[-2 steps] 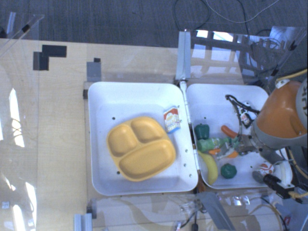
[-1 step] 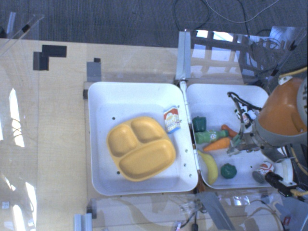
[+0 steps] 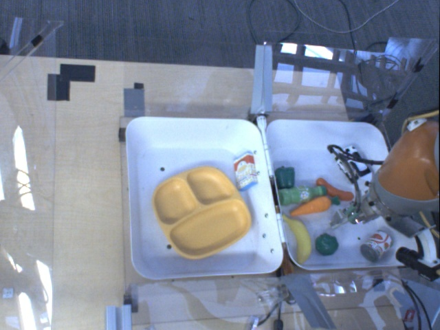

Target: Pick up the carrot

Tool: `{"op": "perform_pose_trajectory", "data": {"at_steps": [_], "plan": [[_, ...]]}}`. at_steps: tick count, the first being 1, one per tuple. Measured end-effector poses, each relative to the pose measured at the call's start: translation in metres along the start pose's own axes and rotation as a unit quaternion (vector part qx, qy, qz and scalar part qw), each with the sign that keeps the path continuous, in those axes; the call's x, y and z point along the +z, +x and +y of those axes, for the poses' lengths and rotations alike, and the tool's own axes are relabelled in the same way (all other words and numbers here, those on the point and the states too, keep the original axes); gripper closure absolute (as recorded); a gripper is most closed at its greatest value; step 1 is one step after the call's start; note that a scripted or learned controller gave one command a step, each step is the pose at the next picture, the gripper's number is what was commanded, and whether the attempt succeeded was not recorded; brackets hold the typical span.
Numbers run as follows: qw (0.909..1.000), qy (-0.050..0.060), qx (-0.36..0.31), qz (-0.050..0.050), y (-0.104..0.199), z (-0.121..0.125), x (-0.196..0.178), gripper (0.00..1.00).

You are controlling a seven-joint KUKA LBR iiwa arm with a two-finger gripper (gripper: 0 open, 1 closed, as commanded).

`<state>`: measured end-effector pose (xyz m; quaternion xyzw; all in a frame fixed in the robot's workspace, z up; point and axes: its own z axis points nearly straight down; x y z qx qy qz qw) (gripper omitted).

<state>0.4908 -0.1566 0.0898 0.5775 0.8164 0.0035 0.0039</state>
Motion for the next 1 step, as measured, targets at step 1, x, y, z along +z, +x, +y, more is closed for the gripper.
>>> {"op": "perform_pose_trajectory", "data": {"at_steps": [1], "plan": [[0.9246,0.003,0.381,-0.001,0.0092,0.0019,-0.1068,1.00]]}}
